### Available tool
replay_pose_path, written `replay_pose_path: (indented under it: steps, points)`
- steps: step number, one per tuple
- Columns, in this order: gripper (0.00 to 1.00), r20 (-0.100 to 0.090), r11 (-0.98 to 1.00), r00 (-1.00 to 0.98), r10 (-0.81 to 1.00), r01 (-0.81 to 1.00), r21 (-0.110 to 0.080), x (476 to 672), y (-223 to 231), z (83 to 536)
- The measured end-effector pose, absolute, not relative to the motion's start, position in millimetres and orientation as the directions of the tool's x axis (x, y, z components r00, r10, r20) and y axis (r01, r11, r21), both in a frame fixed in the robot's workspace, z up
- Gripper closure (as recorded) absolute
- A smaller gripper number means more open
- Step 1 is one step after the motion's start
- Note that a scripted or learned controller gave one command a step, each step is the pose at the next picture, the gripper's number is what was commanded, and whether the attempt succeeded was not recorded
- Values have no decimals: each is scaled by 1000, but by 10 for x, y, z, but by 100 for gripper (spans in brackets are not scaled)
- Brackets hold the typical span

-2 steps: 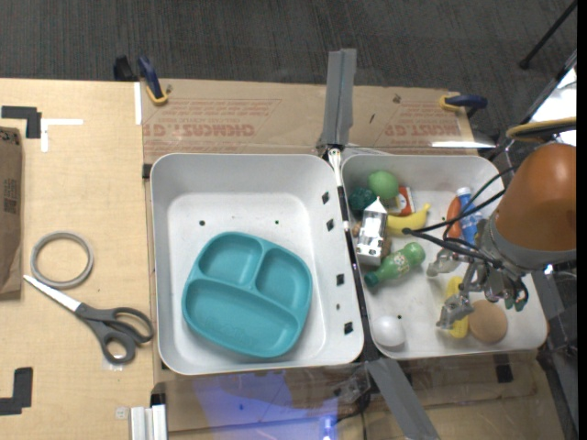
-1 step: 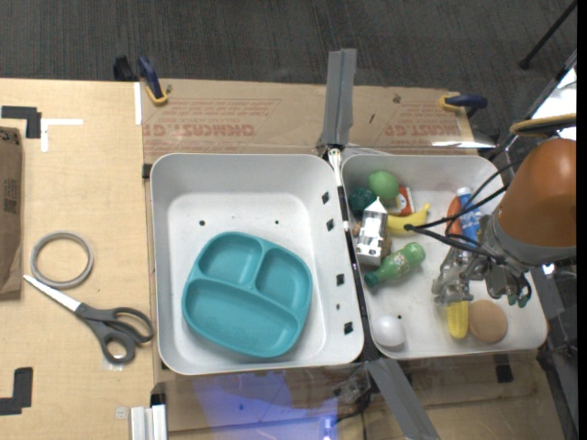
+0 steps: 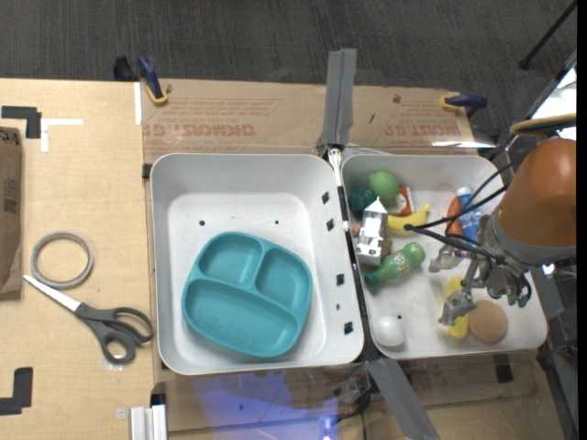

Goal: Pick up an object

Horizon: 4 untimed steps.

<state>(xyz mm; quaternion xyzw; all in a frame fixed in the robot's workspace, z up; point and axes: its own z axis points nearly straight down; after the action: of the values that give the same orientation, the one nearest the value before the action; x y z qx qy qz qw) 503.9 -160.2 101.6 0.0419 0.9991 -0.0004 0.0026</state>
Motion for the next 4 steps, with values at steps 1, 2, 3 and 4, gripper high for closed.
replay_pose_path:
  steps: [1, 2, 3, 4]
  points:
    - [100, -10, 997, -997, 81, 81, -2, 5057, -1601, 1113]
    - [0, -9, 997, -997, 82, 82, -2, 5057, -1598, 1113]
    - [0, -1, 997, -997, 71, 71, 0, 4943, -1838, 919]
    - [0, -4, 1000, -1000, 13, 13, 1, 5843, -1280, 924]
